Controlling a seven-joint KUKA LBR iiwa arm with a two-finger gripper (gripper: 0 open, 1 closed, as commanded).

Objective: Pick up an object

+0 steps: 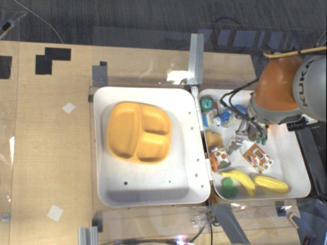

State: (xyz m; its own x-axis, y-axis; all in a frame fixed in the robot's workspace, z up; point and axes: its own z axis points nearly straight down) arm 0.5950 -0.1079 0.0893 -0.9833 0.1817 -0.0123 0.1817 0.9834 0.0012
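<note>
Desk (56, 152) of pale wood is carrying two shallow white bins side by side. Left bin (148, 188) is holding a yellow divided plate (138, 131) lying toward its 10 o'clock part, with bare white floor showing along the 6 o'clock edge and the 3 o'clock wall. Right bin (301, 162) is sitting crowded: a teal round item (207, 104) and blue items (223, 117) are lying at 11 o'clock, a small printed carton (220, 160) at 8 o'clock, a red-and-white patterned box (257, 157) near centre, a banana (240, 180) and a green item (229, 187) at 7 o'clock, and a corn cob (271, 184) at 5 o'clock. Open floor is showing along the bin's 3 o'clock wall.

Arm is reaching in from 3 o'clock, its orange band (276, 86) hanging over the bin's 1 o'clock corner. Pincer (244, 137) is hovering at the bin's centre, fingers standing apart, pointing toward 7 o'clock, with nothing between them. Its tips are standing between the printed carton and the patterned box, just beside the box's 10 o'clock corner; contact cannot be told.
</note>
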